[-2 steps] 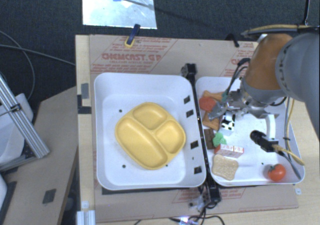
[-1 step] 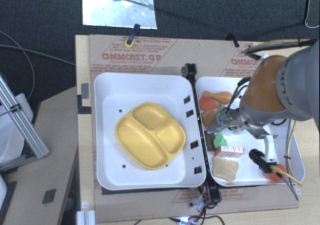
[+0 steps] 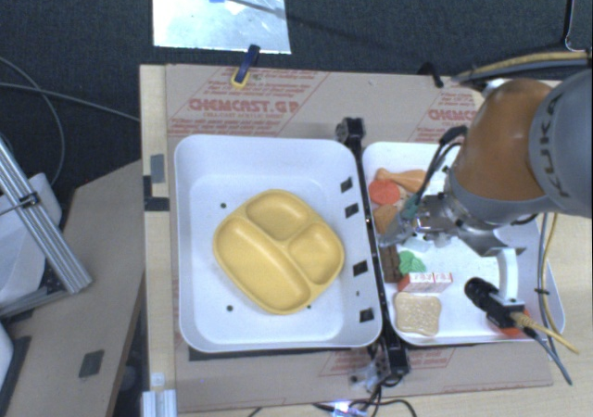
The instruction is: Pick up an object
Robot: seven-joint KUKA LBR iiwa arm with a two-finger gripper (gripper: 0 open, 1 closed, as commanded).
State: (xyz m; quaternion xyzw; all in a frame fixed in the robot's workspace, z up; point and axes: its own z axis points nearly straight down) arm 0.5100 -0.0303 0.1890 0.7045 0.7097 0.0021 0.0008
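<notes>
- In the right bin [image 3: 456, 318], near its 9 o'clock wall, my gripper [image 3: 410, 222] hangs low; my wrist hides it, so I cannot tell the jaw opening.
- The bread slice [image 3: 419, 313] lies at my 6 o'clock.
- The red tomato [image 3: 384, 191] sits at my 11 o'clock, partly covered.

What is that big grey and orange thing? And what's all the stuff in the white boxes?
That is a robot arm. It reaches in from the right, and a computer program moves it. The picture comes from one camera fixed above the bench, looking down at a slant.

At the arm's tip is a gripper, which works like a hand for picking things up.

The two white boxes are bins. The left bin holds a yellow plate with three sections. The right bin holds small pieces that look like toy food: a bread slice, a red piece, an orange piece and a green piece.

The gripper is over the right bin, among those pieces. I can't tell if it has hold of anything.
</notes>
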